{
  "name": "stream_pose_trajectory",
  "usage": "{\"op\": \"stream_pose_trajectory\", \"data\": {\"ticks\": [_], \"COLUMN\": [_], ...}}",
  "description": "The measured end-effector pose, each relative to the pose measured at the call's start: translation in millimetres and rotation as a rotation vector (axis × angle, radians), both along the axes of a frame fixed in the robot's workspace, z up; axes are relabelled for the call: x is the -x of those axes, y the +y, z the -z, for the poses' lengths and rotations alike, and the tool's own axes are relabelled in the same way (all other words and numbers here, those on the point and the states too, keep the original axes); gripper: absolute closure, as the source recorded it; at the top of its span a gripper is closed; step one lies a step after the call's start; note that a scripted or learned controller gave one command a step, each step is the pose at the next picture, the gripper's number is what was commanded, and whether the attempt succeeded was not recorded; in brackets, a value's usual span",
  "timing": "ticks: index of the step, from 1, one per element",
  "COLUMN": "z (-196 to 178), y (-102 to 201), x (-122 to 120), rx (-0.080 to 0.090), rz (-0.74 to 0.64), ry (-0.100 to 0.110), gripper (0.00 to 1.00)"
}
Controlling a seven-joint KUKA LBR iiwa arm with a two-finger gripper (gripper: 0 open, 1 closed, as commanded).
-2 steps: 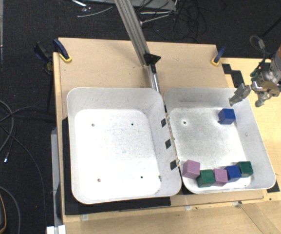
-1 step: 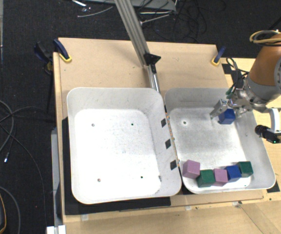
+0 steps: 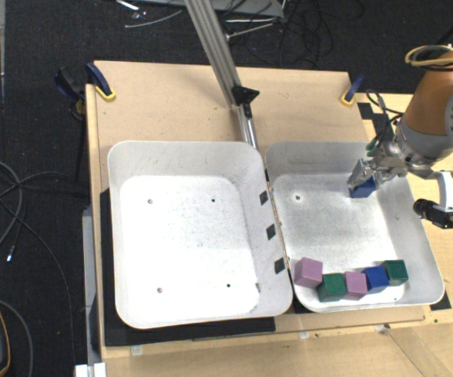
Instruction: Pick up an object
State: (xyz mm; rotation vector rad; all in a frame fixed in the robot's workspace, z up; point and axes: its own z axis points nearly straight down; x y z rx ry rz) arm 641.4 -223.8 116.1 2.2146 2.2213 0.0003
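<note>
Nearest the camera, along the front wall of the right bin (image 3: 414, 234), five blocks sit in a loose row: a light purple block (image 3: 308, 272) at the left end, a dark green block (image 3: 332, 287) touching it, a second purple block (image 3: 356, 283), a blue block (image 3: 377, 276), and a green block (image 3: 396, 271) at the right end, each just beside or touching its neighbour. The left bin (image 3: 132, 163) lies alongside, its rim meeting the right bin's rim down the middle of the table (image 3: 171, 108). Farther back in the right bin, the pincer (image 3: 364, 181) hangs over the bin's far right part, and a small blue object (image 3: 360, 188) shows at its tip, apparently between the fingers, so it looks closed on that piece, though at this scale the grip is hard to confirm. That blue object lies directly under the tip, well apart from the row of blocks. If the grip is real, the coming move is likely a straight lift; whether the object clears the bin floor yet cannot be told. Beyond the bins, a metal pole (image 3: 214, 42) slants toward the table's far edge.
</note>
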Motion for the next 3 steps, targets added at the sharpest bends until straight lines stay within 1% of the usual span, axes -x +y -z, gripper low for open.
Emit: {"op": "stream_pose_trajectory", "data": {"ticks": [1,2,3], "z": [-29.8,-9.0,-82.1], "y": [59.6,120.0,215.9], "x": [87.0,64.1,77.7], "rx": [-0.006,-0.007,-0.007], "rz": [0.002,-0.005,-0.008], "ry": [0.008,0.006,-0.001], "gripper": [1.0,1.0,1.0]}}
